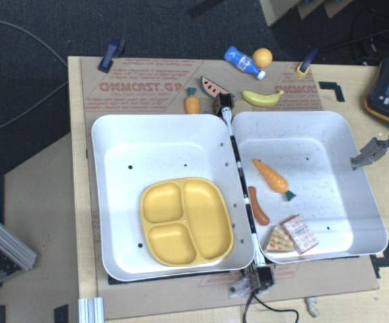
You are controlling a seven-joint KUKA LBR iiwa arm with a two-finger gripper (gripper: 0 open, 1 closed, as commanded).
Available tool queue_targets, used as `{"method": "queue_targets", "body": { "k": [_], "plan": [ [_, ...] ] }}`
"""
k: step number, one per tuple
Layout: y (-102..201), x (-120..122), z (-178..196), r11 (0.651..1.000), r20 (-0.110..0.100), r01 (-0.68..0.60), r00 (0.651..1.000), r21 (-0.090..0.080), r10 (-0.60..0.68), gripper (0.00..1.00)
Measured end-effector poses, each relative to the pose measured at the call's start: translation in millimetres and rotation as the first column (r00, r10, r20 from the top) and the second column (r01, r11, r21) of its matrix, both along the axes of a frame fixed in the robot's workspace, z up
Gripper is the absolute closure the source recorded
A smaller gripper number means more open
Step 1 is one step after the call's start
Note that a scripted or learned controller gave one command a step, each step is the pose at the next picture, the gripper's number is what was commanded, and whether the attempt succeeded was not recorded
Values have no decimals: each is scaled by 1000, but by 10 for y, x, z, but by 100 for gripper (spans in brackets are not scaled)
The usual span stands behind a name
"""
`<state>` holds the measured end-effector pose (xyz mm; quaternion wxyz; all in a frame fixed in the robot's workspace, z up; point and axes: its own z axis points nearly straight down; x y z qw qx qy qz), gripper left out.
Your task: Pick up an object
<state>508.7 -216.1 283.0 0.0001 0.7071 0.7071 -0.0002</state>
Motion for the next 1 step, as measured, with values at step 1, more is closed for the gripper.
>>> {"method": "queue_targets", "body": {
  "k": [1],
  "plan": [
    [664, 343, -1213, 1000, -3, -2, 1000, 2, 2, 0]
  ]
}}
